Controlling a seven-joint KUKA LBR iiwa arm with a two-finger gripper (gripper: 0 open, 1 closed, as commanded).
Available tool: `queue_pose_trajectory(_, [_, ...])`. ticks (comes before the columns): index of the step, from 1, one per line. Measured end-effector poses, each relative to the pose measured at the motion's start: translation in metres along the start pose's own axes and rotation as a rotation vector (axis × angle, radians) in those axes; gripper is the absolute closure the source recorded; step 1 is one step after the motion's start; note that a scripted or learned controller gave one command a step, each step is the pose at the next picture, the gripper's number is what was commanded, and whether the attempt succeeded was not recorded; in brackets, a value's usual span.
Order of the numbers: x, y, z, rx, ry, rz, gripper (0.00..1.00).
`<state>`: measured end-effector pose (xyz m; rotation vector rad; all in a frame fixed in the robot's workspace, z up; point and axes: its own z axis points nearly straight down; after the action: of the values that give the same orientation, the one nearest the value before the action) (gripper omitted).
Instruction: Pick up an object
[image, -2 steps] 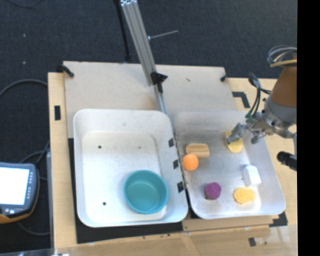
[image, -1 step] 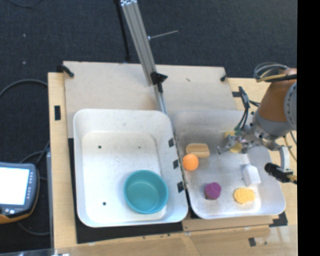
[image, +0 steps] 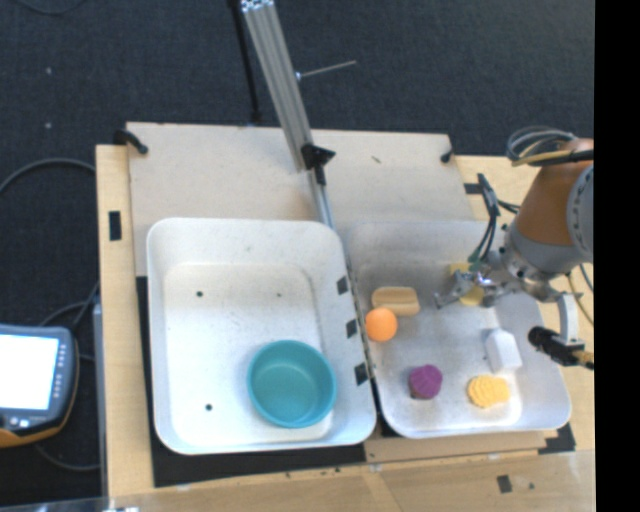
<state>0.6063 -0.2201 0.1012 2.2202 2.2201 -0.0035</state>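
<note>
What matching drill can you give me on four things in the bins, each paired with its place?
Things:
1. teal bowl
2. orange ball
3. purple piece
4. yellow piece

Places:
A. right bin, near its front right corner
B. left bin, front part
C. right bin, by its left wall, just in front of the tan block
D. right bin, front part, between the ball and the yellow piece

Pairs: 1-B, 2-C, 3-D, 4-A
</note>
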Motion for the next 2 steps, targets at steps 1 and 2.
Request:
queue_pose_trajectory(1, [-0.001, 0.001, -0.011, -0.003, -0.001, -0.001, 1.00])
queue_pose_trajectory(2, [-0.003, 0.011, -0.060, -0.007, 0.001, -0.003, 1.00])
